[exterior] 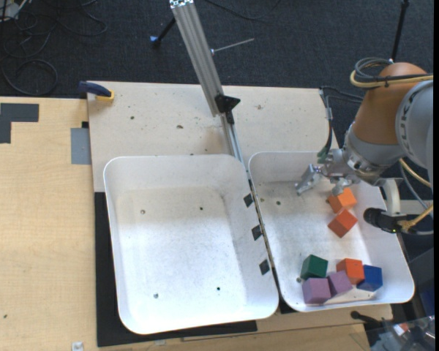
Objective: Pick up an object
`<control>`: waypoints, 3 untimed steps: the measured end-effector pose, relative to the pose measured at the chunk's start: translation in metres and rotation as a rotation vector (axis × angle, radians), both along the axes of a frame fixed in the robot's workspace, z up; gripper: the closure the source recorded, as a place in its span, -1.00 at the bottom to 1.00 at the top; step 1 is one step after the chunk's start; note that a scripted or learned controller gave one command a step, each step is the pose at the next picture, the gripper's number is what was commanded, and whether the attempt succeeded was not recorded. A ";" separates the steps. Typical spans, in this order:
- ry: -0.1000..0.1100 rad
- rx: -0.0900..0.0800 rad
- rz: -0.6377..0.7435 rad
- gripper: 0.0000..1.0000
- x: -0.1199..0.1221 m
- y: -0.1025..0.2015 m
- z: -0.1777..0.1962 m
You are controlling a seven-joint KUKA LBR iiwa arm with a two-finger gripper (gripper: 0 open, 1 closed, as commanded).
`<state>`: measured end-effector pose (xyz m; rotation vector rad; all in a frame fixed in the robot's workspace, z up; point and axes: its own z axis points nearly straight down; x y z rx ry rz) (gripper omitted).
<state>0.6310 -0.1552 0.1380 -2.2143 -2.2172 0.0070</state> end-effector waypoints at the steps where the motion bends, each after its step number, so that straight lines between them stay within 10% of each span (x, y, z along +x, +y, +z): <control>1: -0.006 -0.002 -0.005 1.00 0.001 -0.003 0.014; 3: -0.010 -0.003 -0.001 1.00 0.004 -0.012 0.093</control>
